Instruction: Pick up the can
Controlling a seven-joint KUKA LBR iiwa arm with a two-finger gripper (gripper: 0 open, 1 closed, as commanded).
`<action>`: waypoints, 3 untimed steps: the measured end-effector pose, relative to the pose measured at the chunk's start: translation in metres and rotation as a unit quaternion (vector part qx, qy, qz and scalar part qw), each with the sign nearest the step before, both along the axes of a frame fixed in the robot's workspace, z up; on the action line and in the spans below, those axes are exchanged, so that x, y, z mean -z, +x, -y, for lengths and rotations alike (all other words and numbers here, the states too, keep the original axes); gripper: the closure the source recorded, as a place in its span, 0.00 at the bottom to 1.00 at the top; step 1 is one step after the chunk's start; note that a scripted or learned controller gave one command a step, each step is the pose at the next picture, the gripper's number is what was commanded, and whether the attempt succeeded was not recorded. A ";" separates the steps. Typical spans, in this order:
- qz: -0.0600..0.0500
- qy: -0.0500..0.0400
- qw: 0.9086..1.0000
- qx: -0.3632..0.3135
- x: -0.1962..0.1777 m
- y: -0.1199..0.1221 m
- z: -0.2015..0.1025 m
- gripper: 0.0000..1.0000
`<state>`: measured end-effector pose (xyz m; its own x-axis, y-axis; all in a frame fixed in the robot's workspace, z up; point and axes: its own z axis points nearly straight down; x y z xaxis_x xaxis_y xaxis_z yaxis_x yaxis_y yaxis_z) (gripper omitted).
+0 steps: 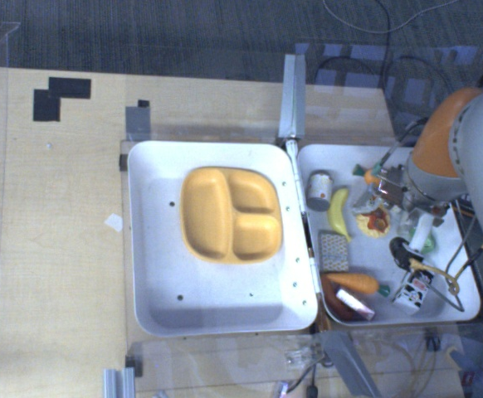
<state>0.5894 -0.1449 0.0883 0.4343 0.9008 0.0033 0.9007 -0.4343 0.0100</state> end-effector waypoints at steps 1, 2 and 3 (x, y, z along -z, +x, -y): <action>-0.001 0.002 0.993 0.117 0.000 -0.009 0.007 0.00; -0.014 0.007 0.979 0.201 -0.006 0.063 0.030 0.00; -0.004 0.002 0.974 0.225 -0.003 0.006 0.014 0.00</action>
<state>0.5950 -0.1584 0.0913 0.7856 0.6187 0.0022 0.6187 -0.7856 0.0014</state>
